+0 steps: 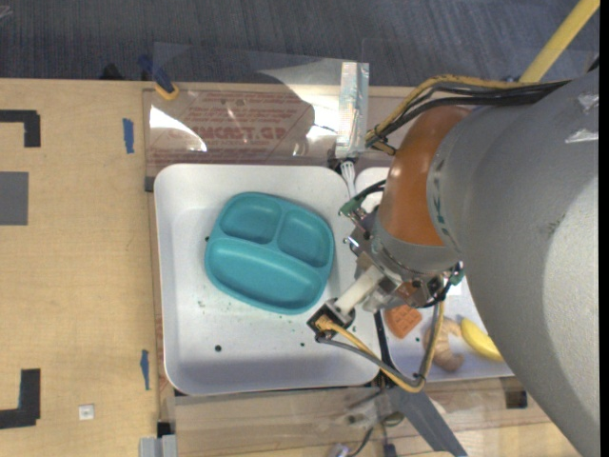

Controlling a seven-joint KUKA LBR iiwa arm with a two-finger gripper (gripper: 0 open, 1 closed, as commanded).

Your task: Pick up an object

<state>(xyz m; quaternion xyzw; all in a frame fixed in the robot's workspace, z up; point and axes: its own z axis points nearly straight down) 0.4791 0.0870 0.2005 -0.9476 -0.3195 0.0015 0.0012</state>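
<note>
A teal divided plate (271,250) lies in the left bin (181,255). Right of the plate, the hand (400,298) hangs by an orange object (407,322) and a banana (481,341); I cannot tell how far open it is.

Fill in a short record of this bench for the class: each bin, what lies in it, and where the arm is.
left bin: holds a teal plate, lying flat, right side up
plate layout: three compartments, the largest nearest the camera
left bin floor: a few small dark specks in front of the plate
right bin: largely hidden by the arm
visible in right bin: banana, orange item, tan item, close together near the front
arm: over the right bin, near the wall shared with the left bin
</note>
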